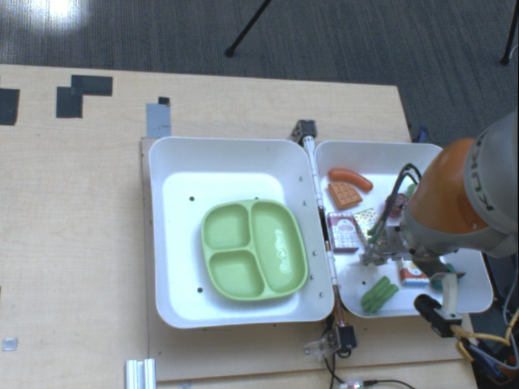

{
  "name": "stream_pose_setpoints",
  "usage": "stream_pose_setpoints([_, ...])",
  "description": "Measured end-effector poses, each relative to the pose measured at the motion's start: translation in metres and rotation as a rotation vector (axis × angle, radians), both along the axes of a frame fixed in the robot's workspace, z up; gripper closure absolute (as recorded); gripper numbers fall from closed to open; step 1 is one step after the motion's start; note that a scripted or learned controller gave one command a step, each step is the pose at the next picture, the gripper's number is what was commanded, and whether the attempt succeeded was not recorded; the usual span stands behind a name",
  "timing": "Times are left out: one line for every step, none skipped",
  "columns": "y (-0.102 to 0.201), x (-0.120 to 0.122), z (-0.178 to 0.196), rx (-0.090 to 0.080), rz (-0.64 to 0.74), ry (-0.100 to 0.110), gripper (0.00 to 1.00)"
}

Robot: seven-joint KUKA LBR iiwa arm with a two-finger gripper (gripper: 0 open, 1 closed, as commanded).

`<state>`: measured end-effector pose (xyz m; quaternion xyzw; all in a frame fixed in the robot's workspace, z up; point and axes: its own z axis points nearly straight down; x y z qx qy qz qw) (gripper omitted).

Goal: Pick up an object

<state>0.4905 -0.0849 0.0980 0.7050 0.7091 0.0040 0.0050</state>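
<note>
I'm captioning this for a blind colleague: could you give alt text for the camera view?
The grey arm's hand hangs over the right bin, among a green vegetable, a waffle and a sausage. The left bin holds a green divided plate.

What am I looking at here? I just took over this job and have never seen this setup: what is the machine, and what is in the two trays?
One camera looks down at a slant on a wooden bench. The grey and orange shape at the right is a robot arm; its claw hangs low over the right tray. I see nothing held in it. That tray has toy food: a sausage, a waffle, a green vegetable and small packets. The left tray holds a green divided plate.
</note>
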Motion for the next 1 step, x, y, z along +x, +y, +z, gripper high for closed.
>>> stream_pose_setpoints([0.0000, -0.0001, -0.0001, 0.000, 0.000, 0.000, 0.00])
